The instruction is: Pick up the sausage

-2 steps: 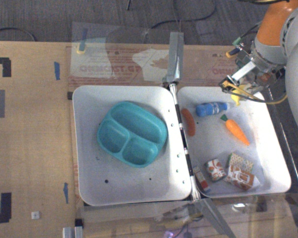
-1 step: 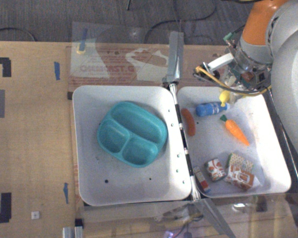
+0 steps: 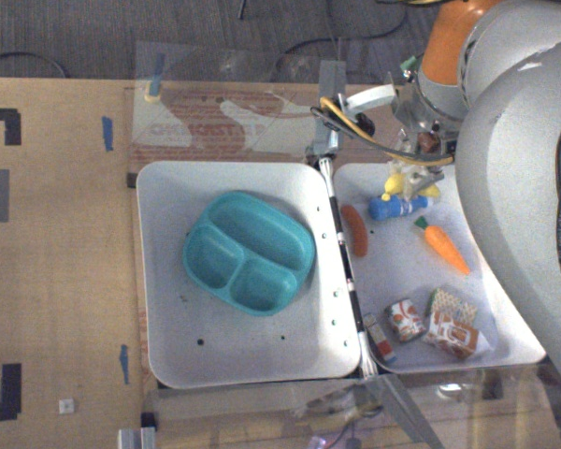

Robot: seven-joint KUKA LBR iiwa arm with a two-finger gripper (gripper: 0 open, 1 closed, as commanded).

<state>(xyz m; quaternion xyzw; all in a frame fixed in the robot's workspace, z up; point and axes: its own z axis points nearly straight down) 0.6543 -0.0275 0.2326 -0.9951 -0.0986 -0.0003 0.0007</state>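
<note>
Sausage [image 3: 355,229] lies in the right bin [image 3: 505,335] by its left wall, apart from the jaws; can't tell how they're set.

Two bins [image 3: 159,279], one sausage [image 3: 356,229], one carrot [image 3: 446,248]

We see the grey arm [image 3: 519,157] fill the frame from one to four o'clock, its orange band [image 3: 453,36] at one o'clock, the gripper [image 3: 413,178] pointing down.
</note>
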